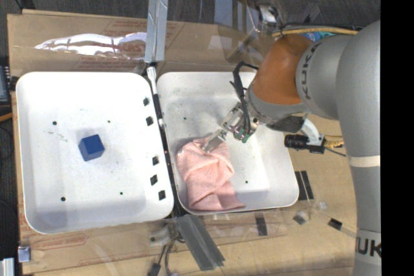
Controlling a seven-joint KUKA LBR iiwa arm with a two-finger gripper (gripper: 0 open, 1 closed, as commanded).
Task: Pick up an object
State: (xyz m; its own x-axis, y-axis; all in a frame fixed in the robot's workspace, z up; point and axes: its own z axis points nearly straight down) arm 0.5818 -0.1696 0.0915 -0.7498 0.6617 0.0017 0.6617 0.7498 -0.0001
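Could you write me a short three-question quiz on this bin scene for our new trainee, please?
1. True or false: the blue cube lies in the left bin.
2. Which item lies in the right bin? A) pink cloth B) blue cube C) metal spoon
3. Fill in: the gripper reaches down at the cloth's ____ edge.

Key: 1. true. 2. A, the pink cloth. 3. upper.

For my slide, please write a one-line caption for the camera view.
Gripper reaches down onto a pink cloth in the right bin; a blue cube sits in the left bin.
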